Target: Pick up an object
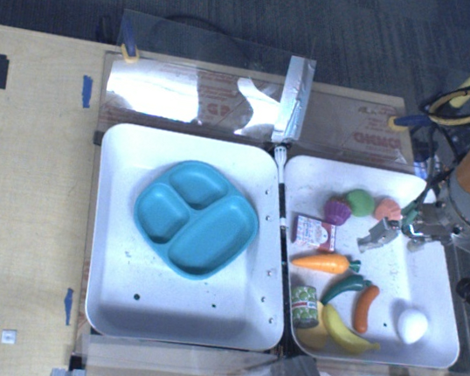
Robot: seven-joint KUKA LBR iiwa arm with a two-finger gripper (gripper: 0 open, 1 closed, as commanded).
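Presently tool point(379, 236), grip state unclear, hangs low in right white bin point(447, 287) just beside small pink-orange plastic toy point(388, 209) near green ball point(359, 201); toy likely light, rigid, slick, best pinched across its middle.

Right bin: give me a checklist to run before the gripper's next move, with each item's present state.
1. Gripper is over the right bin: ok.
2. Fingers open or shut: cannot tell.
3. Something held already: cannot tell, nothing seen between the fingers.
4. Targets within the bin: ok; carrot, purple fruit, green ball, banana and white egg all lie there.
5. Room around a target: not ok for the carrot, crowded by the small carton and green pepper; ok for the egg, which sits apart.
6. Blue plate stays in the left bin, out of the path: ok.
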